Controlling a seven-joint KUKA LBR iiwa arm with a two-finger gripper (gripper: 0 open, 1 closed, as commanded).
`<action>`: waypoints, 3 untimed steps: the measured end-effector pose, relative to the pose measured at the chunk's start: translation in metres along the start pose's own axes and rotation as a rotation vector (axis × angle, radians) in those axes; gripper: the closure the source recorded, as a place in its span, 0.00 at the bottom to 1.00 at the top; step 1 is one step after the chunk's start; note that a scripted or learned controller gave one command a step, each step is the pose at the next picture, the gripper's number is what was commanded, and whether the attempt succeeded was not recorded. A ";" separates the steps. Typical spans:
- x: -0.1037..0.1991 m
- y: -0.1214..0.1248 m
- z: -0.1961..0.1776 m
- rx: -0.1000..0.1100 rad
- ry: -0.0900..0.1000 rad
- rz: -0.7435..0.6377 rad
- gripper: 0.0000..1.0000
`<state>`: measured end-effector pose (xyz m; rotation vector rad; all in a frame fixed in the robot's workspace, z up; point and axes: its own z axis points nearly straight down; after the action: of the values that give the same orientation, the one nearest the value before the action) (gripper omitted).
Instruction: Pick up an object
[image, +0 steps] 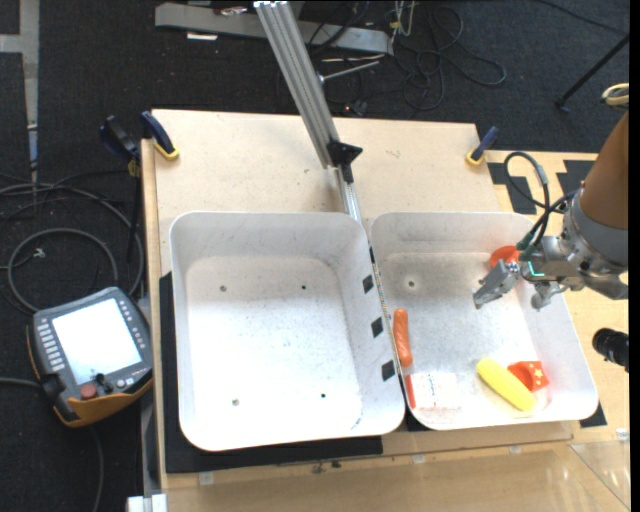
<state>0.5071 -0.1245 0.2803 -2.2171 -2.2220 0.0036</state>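
Banana (506, 385) near the right bin's (450, 235) front corner looks light, smooth and rigid, best pinched across its middle; gripper (517, 284) hovers spread wide, holding nothing.

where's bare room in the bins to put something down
The left bin floor is bare from wall to wall. In the right bin, the upper-left floor is free, bordered by the orange stick below and the gripper to the right. Its lower right is crowded: yellow piece, red piece.
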 end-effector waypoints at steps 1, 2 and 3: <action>0.000 0.001 -0.002 -0.004 -0.001 0.002 0.00; 0.006 0.008 0.056 0.003 0.001 0.003 0.00; 0.009 0.009 0.120 0.003 0.001 0.004 0.00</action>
<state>0.5160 -0.1153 0.1598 -2.2190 -2.2156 0.0059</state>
